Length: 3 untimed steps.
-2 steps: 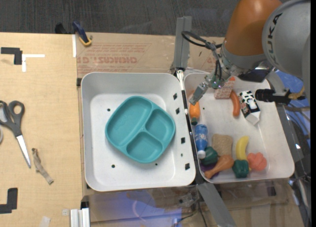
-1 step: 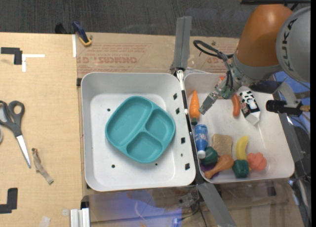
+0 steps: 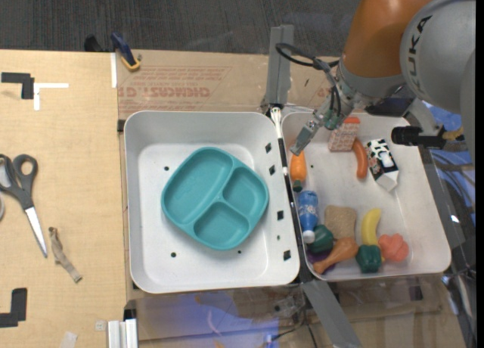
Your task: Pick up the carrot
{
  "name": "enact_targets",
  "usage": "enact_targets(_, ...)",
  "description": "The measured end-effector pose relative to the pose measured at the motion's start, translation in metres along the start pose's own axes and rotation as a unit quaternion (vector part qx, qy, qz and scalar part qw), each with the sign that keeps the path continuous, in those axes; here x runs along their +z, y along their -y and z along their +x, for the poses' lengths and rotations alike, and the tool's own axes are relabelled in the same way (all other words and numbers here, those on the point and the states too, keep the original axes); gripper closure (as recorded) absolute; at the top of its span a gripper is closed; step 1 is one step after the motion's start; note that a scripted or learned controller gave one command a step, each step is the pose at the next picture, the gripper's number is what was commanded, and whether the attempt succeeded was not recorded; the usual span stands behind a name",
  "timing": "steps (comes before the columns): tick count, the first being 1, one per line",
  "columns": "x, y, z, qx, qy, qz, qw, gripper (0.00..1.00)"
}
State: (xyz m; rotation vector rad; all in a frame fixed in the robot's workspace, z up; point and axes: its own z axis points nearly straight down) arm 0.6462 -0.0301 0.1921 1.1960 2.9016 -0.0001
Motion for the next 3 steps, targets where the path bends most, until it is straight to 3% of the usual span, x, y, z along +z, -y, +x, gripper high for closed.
enact_targets(1,0.000,0.007,0.033,0.042,-0.001,0.001,0.9991,0.00)
enact_targets(2,0.001,0.059,0.031,0.101,-0.001,0.001,0.9949,0.00)
enact_targets(3,0.000,0.023,-0.012,0.094,0.000,0.000,0.9956,0.00)
